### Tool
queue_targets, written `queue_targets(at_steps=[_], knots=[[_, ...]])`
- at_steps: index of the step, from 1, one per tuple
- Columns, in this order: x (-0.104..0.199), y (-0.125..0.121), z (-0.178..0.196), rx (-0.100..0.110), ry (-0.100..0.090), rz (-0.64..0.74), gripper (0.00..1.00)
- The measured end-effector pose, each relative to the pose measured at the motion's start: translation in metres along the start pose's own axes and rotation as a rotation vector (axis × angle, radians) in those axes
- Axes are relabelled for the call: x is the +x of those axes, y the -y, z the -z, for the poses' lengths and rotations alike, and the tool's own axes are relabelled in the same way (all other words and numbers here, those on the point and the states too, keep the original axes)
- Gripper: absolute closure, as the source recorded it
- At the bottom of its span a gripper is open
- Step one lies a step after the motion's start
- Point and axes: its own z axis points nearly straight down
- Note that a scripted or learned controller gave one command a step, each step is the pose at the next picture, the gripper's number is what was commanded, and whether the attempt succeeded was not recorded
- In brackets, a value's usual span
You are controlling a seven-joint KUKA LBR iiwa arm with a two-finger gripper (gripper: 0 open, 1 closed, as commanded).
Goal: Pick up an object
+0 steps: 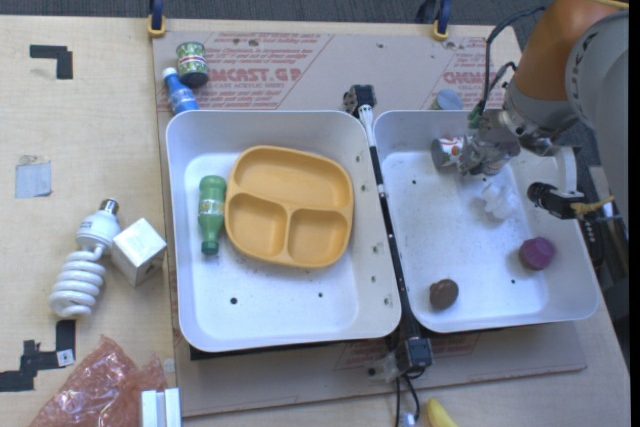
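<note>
Low in the right bin (pixel 560 300) at its far wall, end effector (pixel 478 158) beside a small, probably light and rigid grey-and-red object (pixel 449 151), best pinched across its narrow body, grip state impossible to tell.

A divided tray (pixel 290 206) was set in the left bin (pixel 190 305), with a bottle (pixel 211 213) laid just left of it. In the right bin (pixel 560 300), a can (pixel 449 151) was seen at upper centre, a ball (pixel 537 253) at right and a round lump (pixel 444 293) at the lower edge. A bulb (pixel 84 262) was laid at the frame's lower left.
</note>
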Motion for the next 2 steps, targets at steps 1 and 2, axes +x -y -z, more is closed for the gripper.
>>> queue_targets(at_steps=[1, 2], knots=[[-0.032, 0.053, 0.126, -0.021, 0.002, 0.000, 1.00], [0.012, 0.059, -0.009, -0.020, 0.001, 0.001, 1.00]])
